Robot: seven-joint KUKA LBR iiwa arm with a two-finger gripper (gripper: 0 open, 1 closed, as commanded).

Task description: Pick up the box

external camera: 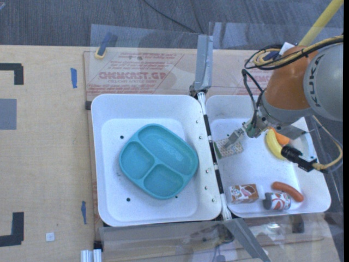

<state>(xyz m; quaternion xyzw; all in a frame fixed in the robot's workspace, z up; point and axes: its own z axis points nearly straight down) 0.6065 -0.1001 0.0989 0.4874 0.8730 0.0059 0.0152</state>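
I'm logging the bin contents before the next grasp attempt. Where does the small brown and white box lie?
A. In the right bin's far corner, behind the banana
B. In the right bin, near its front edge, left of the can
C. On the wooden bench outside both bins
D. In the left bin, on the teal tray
B: the box lies at the front of the right bin, just left of the can.
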